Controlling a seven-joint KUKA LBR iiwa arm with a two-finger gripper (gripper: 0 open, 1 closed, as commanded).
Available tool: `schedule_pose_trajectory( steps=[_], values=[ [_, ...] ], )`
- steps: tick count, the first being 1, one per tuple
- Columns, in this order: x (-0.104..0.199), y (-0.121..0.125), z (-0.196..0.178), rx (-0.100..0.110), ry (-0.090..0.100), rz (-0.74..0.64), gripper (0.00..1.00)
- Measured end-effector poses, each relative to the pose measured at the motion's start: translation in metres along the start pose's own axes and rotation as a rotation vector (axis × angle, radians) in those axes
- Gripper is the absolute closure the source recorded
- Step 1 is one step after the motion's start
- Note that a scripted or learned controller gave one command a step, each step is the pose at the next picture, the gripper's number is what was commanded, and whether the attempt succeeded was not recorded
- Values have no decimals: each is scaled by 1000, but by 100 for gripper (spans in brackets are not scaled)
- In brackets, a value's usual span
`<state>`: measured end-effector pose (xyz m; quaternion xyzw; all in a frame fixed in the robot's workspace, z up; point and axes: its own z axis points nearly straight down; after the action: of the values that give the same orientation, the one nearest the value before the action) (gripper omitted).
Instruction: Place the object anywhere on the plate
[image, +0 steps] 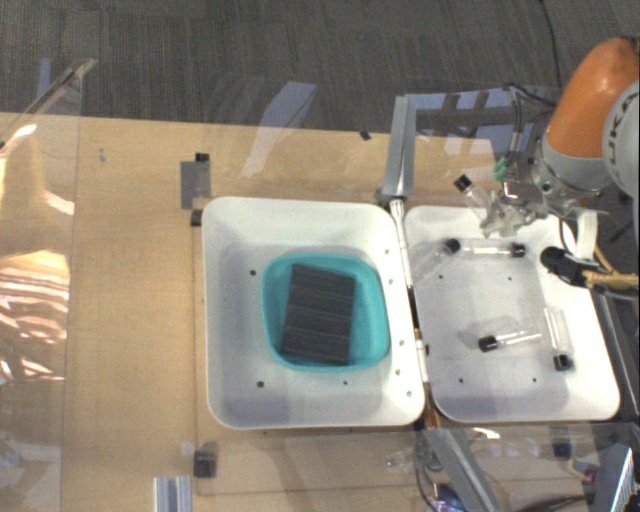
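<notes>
— So, is it done?
— Looks so: the dark block (319, 313) lies on the teal plate (373, 318) in the left bin (225, 330) (claw (503, 205) over the right bin (590, 395), grip unclear)

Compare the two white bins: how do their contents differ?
The left bin holds a teal plate with a dark ribbed block lying on it. The right bin holds clear tubes with black caps, scattered flat. Both bins are shallow, white and touching.
</notes>
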<state>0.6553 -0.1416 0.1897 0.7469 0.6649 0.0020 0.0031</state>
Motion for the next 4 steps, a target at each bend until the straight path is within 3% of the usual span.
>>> schedule_pose_trajectory(
  steps=[1,2,3,4],
  values=[
    [-2,17,-234,-8,-2,-309,100],
    [-2,17,-233,-6,-2,-309,0],
    [-49,-39,-249,-6,-2,-142,0],
    [-75,-86,-248,-4,-2,11,0]
  ],
)
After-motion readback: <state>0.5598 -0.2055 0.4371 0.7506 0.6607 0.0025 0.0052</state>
